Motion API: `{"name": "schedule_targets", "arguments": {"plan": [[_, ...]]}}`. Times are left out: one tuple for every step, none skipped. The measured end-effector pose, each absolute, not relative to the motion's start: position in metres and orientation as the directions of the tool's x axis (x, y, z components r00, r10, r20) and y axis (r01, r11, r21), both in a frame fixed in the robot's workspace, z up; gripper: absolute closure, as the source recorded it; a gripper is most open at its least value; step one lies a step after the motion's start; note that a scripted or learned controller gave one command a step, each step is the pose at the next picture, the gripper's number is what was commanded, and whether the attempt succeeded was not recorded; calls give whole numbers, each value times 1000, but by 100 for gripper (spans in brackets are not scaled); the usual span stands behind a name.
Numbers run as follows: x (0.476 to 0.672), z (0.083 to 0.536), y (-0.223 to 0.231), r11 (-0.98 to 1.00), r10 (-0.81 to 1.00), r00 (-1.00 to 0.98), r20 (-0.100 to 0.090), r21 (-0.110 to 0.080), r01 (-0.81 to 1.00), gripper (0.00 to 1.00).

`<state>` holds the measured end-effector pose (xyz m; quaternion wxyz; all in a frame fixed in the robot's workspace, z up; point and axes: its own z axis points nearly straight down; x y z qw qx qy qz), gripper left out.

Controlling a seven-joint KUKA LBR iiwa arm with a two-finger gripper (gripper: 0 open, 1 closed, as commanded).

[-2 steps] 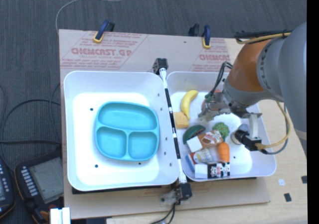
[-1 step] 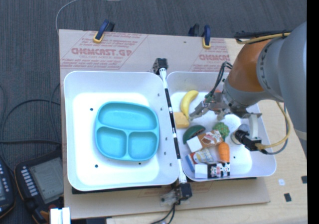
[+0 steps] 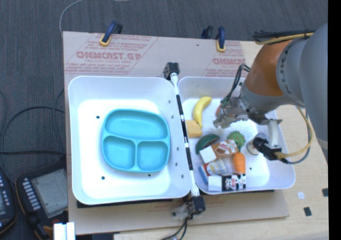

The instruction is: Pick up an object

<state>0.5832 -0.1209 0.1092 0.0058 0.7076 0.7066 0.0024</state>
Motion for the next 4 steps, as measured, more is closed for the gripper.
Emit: {"name": "schedule_targets", "arguments": {"plan": [[583, 109, -121, -1, 1000, 1, -5, 11, 1000, 0], [574, 88, -109, -2, 1000, 2, -6, 7, 1000, 0], [575, 99, -108, -2, 1000, 2, -5, 10, 1000, 100], [575, 99, -108, -1, 1000, 1, -5, 10, 1000, 0]]}}
